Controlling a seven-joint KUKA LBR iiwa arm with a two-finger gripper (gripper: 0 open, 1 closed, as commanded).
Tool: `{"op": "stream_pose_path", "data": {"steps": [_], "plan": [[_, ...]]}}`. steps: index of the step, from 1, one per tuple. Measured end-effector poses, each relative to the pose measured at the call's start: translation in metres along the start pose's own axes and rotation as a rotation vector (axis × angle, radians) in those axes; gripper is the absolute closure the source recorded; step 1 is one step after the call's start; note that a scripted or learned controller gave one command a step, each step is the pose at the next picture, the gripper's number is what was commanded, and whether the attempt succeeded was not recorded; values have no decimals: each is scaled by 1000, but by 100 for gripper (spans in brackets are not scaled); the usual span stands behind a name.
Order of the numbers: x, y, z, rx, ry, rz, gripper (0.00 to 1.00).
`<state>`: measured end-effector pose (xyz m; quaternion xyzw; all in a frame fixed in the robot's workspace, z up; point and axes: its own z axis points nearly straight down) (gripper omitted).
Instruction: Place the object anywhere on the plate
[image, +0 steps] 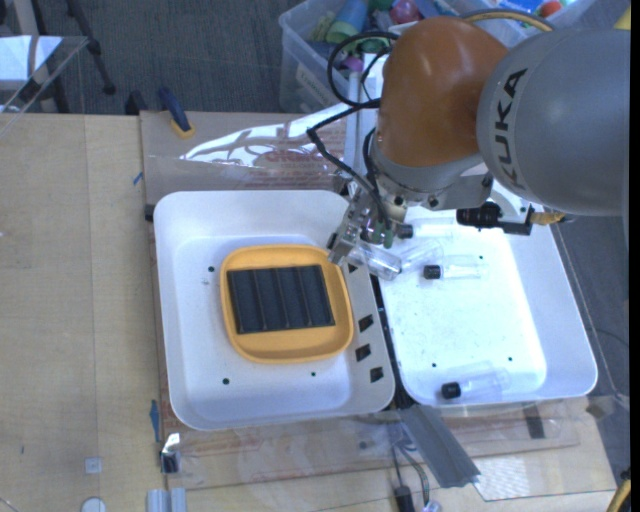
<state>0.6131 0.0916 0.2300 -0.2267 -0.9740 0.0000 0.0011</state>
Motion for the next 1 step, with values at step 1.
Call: {"op": "stream_pose_path", "data": {"steps": [1], "plan": [[40,21,36,0,1,-198,100]]}}
